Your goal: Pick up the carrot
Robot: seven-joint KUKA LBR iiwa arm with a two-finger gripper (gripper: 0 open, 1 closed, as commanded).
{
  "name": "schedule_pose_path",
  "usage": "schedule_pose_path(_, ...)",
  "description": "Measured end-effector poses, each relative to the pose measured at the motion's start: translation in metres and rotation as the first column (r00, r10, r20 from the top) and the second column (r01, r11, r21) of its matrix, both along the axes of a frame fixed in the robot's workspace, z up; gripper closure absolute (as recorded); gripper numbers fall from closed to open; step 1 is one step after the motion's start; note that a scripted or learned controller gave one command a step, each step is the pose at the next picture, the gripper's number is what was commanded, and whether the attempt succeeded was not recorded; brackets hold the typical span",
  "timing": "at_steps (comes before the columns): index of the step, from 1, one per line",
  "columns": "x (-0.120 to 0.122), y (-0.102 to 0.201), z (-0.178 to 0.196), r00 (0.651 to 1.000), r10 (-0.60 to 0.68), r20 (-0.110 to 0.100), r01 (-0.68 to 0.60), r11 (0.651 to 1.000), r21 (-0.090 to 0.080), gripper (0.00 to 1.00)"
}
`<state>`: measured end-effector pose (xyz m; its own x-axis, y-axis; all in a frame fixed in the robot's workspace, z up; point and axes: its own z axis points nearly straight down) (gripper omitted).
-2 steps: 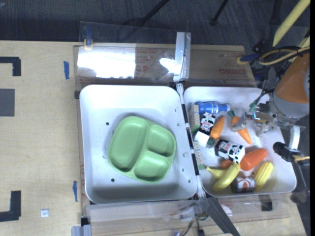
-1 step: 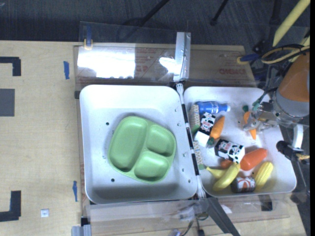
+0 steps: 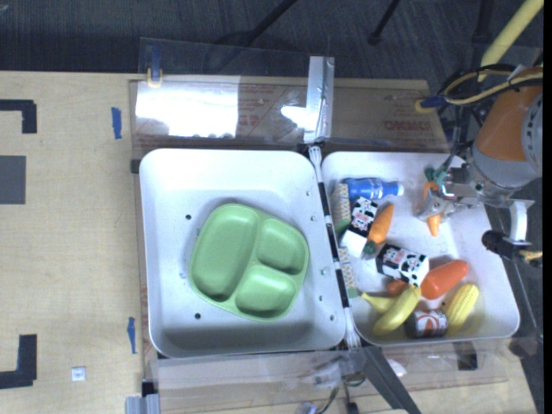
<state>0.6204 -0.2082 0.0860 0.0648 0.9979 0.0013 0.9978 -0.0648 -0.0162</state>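
The light wooden bench [image 3: 69, 257] bears two shallow white bins touching side by side. The left bin [image 3: 164, 317] and the right bin [image 3: 504, 313] rest directly on the bench surface.

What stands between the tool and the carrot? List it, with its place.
Nothing visible. The tool hangs over the right bin's bare floor at its upper right; the carrot lies to its left across open floor, its lower end against the black-and-white cow toy.

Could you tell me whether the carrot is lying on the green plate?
No, the carrot lies in the right bin, among other toys.
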Motion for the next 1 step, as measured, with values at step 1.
schedule_pose_path(1,-0.0041,0.0426,0.1109,0.992,0.128,0.018,-0.128,0.992,-0.004,1.00)
